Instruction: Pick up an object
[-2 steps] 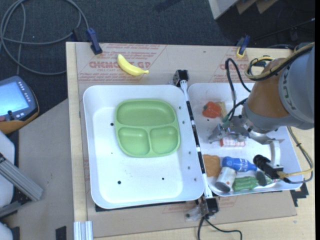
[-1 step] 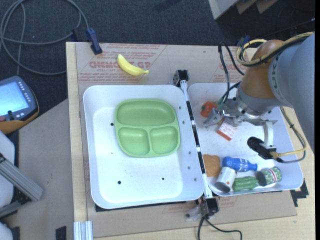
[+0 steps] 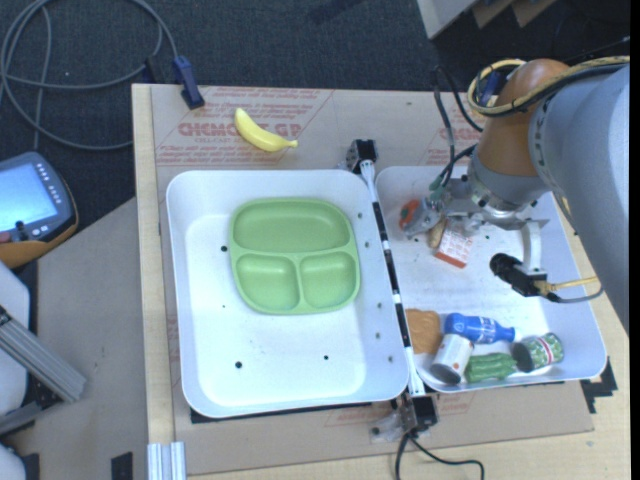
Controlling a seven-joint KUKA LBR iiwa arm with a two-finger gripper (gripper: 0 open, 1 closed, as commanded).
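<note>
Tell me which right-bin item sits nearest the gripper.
The orange-and-white packet, just below the gripper; the blue bottle and green can lie at the bin's near edge.

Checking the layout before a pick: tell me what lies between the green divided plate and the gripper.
In the camera view, the raised rims where the two white bins meet run between the green divided plate and the gripper; bare bin floor lies on either side.

A: Right bin [image 3: 575, 268] — where's it crowding?
B: Clutter is packing the near edge: blue bottle [image 3: 478, 327], cans, green item [image 3: 490, 367]. The arm [image 3: 530, 138] is blocking the far side.
A: Free room?
B: The middle strip is staying bare. In the left bin [image 3: 200, 318], the green tray [image 3: 295, 254] is taking the centre; the near half is lying open.
</note>
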